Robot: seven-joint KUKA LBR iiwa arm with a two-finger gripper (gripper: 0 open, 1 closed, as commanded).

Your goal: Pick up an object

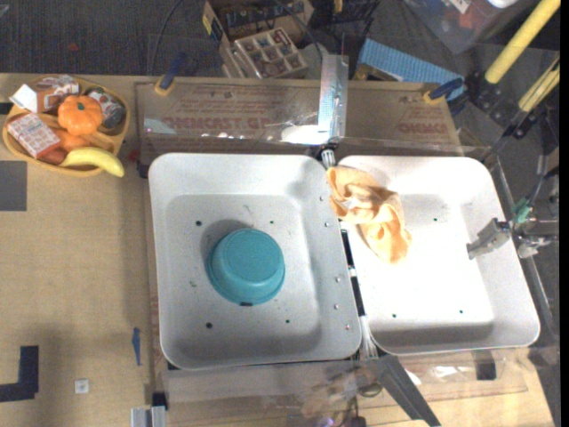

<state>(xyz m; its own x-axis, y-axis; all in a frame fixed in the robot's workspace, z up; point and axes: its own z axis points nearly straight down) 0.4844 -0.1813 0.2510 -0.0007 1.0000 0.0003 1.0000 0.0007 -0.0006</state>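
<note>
A: We have two candidates. The teal bowl (247, 266) sits upside down in the left bin (173, 194), a little toward seven o'clock of that bin's middle. The orange cloth (372, 213) lies crumpled in the right bin (462, 310), up at its ten o'clock corner, touching the wall shared with the left bin.

B: And our gripper (494, 235)?

A: It sits at the right bin's three o'clock edge, well apart from both things. We see nothing between its fingers, but we cannot tell how far apart they stand; it is too small and blurred.

B: What worries us?

A: If we go for the cloth, it is tucked against the wall, so a finger could land on the rim and pinch only a loose fold, which may slip out on the lift. The bowl looks worse: it is smooth, rounded and inverted, so fingers may slide off its dome.

B: So the cloth, soft and bunched, seems our likelier catch.
</note>
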